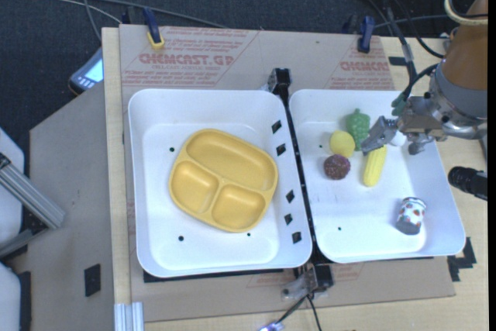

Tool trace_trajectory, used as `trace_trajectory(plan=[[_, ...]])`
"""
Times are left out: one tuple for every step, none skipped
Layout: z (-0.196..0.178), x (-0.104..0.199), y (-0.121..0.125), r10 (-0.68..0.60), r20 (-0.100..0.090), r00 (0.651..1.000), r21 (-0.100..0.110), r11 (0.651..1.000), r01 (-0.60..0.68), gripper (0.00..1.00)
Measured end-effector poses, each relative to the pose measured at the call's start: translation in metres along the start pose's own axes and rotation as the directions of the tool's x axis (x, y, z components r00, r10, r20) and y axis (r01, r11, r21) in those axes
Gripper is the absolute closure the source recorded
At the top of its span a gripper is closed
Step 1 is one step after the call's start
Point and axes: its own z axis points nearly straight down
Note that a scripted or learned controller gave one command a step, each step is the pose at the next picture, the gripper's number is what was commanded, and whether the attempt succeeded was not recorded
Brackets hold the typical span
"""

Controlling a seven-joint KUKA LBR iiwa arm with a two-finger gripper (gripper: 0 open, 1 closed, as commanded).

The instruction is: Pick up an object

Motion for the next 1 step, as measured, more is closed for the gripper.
trace_trajectory(plan=[[-0.0053, 0.0001, 0.0019, -0.002, 0.001, 1.0, -0.011, 1.0, 0.002, 0.0]])
